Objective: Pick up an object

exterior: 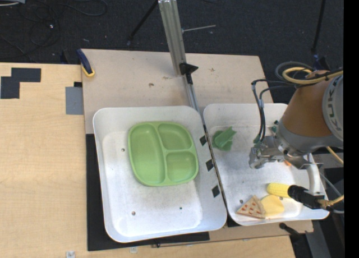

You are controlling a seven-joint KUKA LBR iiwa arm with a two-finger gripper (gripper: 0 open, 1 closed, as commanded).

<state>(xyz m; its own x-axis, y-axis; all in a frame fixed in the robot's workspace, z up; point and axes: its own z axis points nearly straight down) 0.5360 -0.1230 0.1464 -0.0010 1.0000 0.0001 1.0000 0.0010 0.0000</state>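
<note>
Currently approach phase, by the look of the pose: grey metal claw (261,157) low over bare floor of right shallow white plastic bin (241,114), nothing visibly held; opening width cannot be told from this angle. Candidate targets all in that bin: small crumpled green plastic piece (224,138) by the wall next to the other bin, near the claw but apart from it; tan waffle-patterned wedge (251,208) at near edge, touching pale yellow block (273,206); small bright yellow rounded piece (277,189) just beyond that block. Left shallow white plastic bin (112,217) holding light green three-compartment plastic plate (164,153), well apart from claw. For a clean pick, probably best to take green piece, being isolated: centre over it, descend straight, close across narrow side, lift only once grip is firm. Wedge-and-block pair likely to drag together. No brand, label or readable writing on desk (39,156), bins or items.
</note>
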